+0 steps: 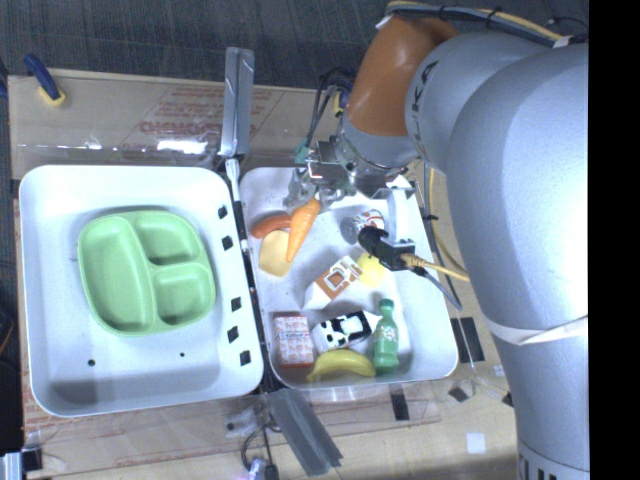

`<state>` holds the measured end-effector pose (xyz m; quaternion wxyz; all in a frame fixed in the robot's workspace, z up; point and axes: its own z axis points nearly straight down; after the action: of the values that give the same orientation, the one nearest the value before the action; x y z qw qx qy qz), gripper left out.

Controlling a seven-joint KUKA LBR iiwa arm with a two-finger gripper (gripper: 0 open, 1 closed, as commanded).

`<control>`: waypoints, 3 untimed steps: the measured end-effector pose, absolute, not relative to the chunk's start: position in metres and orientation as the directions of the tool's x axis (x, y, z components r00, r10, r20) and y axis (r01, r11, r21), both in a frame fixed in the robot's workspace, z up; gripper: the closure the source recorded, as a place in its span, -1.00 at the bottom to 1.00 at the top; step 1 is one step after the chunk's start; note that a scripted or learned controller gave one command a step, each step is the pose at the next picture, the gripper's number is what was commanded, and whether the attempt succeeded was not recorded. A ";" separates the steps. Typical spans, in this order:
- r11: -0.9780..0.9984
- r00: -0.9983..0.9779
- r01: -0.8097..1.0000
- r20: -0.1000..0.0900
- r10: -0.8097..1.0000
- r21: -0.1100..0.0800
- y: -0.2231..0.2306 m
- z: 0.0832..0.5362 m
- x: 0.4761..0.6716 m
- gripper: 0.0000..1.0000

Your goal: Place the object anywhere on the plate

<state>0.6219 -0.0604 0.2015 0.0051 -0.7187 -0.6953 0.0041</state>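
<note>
Gripper (310, 183) sits at the right bin's (432, 353) far edge, touching the carrot's (300, 228) top. I cannot tell whether it grips. Arm reaches down from the right.

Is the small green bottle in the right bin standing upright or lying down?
Lying down: the small green bottle rests flat on the floor of the right white bin, cap toward the back, beside the yellow banana.

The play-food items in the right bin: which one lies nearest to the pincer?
The carrot. Its upper end reaches right up under the pincer at the bin's top, while the banana and green bottle lie at the opposite, bottom end.
</note>
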 end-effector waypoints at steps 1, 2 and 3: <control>-0.057 0.057 0.998 0.000 0.998 -0.008 -0.086 0.227 0.642 1.00; 0.260 -0.260 0.965 0.002 0.965 -0.010 -0.022 0.188 0.602 1.00; 0.282 -0.282 0.959 0.001 0.959 -0.009 0.055 0.188 0.593 1.00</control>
<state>0.5926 0.0550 0.1878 0.0029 -0.5990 -0.8007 0.0034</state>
